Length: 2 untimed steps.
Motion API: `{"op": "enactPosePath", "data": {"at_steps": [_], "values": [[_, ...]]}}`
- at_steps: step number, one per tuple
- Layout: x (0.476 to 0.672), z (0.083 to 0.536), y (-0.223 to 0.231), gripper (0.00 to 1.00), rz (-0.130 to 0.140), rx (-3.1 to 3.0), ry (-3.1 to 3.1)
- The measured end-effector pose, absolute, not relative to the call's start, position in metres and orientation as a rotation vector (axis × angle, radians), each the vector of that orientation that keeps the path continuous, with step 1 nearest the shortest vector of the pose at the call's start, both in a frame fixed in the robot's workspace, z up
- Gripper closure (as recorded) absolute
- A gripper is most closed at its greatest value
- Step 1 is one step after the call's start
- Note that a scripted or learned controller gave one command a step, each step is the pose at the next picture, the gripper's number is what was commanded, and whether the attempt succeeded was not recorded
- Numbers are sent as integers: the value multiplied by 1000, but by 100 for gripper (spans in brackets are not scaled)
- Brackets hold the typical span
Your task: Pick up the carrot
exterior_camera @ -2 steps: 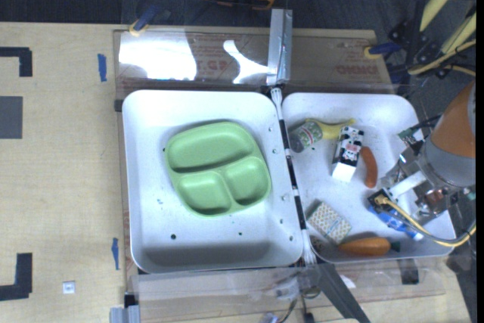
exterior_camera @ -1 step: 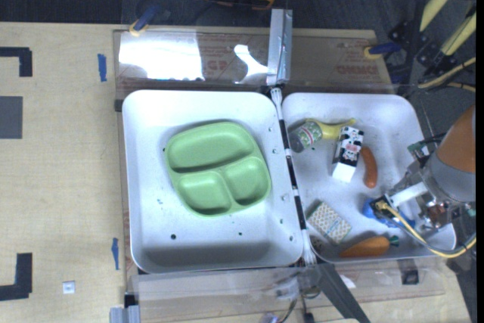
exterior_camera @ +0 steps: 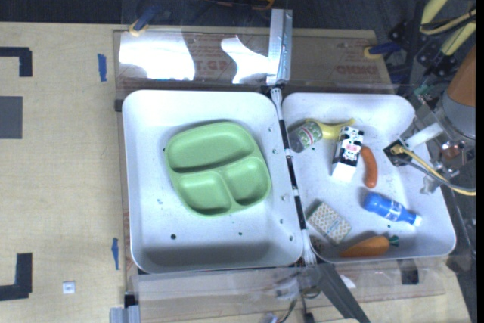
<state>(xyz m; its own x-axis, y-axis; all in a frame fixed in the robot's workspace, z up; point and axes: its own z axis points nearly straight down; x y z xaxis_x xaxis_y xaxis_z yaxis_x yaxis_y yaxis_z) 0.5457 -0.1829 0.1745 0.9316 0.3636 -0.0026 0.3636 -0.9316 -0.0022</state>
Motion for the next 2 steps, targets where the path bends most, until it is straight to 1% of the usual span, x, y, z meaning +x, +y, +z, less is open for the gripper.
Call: {"op": "enactPosePath", "data": {"at_steps": [1, 2], "values": [[600, 246, -127, 0, 3, -3053, -738], [646, 187, -30, 0, 7, -3011, -886]]}}
